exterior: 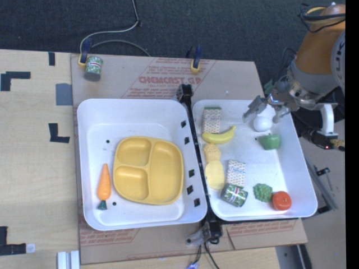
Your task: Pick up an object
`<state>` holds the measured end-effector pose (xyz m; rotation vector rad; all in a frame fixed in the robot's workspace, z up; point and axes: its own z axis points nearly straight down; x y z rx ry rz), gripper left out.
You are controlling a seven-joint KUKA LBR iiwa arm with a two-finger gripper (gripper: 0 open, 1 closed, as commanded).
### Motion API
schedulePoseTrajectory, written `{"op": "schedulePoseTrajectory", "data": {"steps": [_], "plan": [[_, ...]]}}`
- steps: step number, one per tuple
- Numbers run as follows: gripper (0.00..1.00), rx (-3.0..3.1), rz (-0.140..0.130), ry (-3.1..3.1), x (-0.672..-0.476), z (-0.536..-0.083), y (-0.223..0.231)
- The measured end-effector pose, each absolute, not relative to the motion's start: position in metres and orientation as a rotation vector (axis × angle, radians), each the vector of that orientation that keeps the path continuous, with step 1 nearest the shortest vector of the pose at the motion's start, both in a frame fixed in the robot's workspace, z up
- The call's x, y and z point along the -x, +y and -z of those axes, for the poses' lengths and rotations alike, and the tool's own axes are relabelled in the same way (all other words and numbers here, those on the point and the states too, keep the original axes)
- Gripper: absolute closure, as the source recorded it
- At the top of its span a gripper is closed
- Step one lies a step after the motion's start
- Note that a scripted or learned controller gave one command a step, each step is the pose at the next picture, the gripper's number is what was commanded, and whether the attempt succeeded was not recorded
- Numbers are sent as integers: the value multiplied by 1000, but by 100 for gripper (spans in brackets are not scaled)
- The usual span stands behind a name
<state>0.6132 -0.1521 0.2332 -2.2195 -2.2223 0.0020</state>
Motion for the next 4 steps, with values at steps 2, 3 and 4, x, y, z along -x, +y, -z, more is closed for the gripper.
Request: {"op": "schedulePoseTrajectory", "data": {"steps": [2, 3, 4], "plan": [[0, 2233, 22, -2232, -504, -92, -106], [0, 2223, 6, -2228, -582, -87, -110], [0, 2221, 2, -2226, -641, -85, -99]]}}
